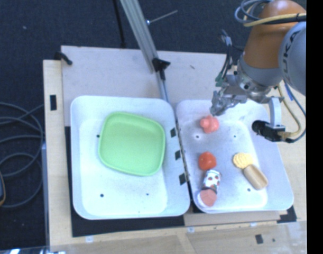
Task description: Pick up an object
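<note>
The gripper [219,108] hangs over the far part of the right bin [272,194], just above a pink toy [209,124]; I cannot tell how its fingers stand. A green plate [132,143] lies in the left bin [87,194].
</note>
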`<state>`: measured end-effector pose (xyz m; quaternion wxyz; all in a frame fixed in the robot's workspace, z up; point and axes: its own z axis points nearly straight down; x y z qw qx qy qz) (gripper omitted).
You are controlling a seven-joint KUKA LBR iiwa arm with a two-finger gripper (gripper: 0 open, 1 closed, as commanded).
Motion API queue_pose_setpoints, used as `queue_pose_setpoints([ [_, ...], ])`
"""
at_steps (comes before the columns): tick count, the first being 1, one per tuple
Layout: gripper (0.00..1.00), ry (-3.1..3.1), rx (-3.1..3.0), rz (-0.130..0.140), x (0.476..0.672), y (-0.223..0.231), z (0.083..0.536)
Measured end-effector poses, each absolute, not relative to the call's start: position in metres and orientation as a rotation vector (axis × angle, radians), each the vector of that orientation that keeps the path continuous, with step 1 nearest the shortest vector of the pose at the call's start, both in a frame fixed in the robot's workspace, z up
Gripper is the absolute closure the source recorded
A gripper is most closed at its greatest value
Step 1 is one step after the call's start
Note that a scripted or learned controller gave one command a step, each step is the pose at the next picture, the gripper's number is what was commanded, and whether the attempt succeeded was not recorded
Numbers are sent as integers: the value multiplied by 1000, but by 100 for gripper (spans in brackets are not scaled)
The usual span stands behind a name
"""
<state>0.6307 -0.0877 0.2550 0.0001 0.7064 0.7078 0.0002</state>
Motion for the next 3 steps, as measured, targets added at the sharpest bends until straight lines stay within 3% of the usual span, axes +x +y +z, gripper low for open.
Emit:
queue_pose_setpoints([
  [3,100,2225,2218,3,582,49,257],
])
